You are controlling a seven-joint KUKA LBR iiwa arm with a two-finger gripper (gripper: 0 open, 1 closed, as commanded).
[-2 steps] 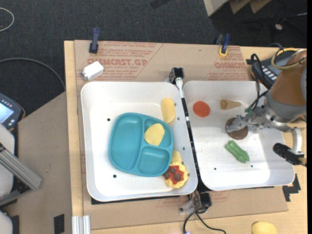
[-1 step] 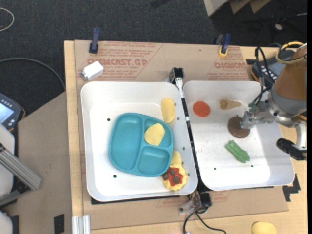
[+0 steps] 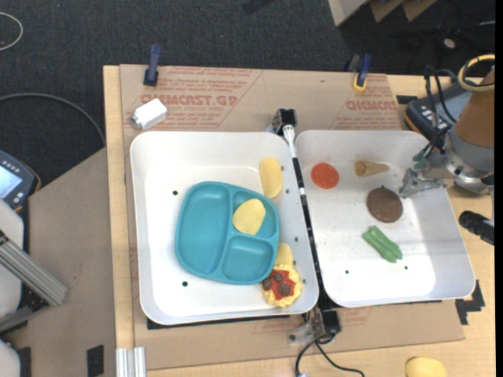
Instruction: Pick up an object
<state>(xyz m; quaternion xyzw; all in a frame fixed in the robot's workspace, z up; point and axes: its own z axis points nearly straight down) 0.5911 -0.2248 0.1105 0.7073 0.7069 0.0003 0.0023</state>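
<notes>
Nearby, claw (image 3: 414, 181) state unclear, beside brown disc (image 3: 384, 204), green pod (image 3: 383, 243) below

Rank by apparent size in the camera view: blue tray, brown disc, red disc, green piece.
1. blue tray, by far the largest
2. brown disc
3. green piece and red disc: too close to rank; the green one is longer, but narrower

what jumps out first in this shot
The teal tray in the left bin, with a yellow piece in its top-right compartment. Next, the red disc near the right bin's back-left corner, and the gripper at its right side, by the brown disc.
</notes>
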